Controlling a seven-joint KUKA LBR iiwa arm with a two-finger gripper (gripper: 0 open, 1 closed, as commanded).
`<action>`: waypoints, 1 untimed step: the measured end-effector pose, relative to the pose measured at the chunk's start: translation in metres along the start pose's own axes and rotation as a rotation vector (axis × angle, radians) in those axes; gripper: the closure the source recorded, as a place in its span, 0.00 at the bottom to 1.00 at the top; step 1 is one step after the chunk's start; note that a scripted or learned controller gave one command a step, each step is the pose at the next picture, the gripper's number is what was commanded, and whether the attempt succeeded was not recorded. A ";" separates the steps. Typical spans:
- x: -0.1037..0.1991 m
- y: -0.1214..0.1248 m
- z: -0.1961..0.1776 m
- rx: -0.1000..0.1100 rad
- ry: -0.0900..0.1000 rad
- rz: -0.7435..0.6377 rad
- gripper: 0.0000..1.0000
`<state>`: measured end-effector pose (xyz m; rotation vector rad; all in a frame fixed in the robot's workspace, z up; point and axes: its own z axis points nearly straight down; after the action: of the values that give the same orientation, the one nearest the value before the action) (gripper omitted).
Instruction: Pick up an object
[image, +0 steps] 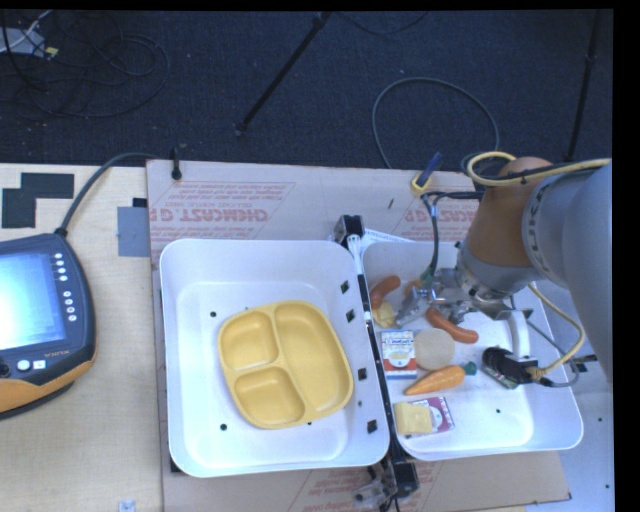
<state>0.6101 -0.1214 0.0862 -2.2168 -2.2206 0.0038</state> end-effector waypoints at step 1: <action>0.000 0.002 -0.008 0.003 0.005 0.001 1.00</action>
<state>0.6119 -0.1216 0.0940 -2.2139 -2.2157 0.0015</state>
